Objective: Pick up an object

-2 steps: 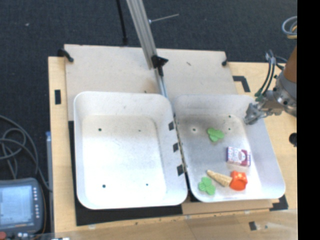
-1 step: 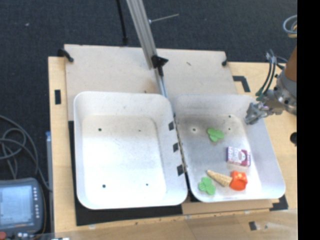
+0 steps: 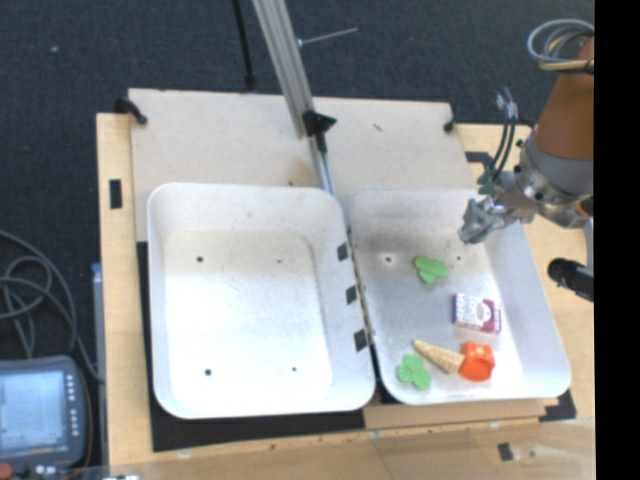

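Five small objects lie in the right bin [image 3: 530, 298] as the gripper [image 3: 474, 224] hangs above its far edge, poised to descend, grip unclear.

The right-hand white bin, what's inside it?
Inside the right bin lie a green piece, a small purple and white box, a tan cone, an orange-red piece and another green piece. The gripper hangs over its far corner, covering some floor there.
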`<control>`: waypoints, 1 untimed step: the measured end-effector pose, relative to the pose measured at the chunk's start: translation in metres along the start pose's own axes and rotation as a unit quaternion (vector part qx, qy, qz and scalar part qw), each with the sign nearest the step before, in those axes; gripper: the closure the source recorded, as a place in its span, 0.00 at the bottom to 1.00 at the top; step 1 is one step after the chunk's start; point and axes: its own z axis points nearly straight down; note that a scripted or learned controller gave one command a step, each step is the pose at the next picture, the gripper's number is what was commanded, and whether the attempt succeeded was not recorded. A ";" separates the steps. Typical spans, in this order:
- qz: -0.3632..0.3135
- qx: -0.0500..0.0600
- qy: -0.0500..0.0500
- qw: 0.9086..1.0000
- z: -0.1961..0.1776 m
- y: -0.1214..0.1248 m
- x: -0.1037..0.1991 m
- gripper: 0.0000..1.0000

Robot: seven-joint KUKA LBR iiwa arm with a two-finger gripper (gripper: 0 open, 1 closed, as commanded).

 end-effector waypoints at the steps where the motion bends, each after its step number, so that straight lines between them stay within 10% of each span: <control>1: 0.001 0.001 0.000 1.000 0.007 0.007 0.046 1.00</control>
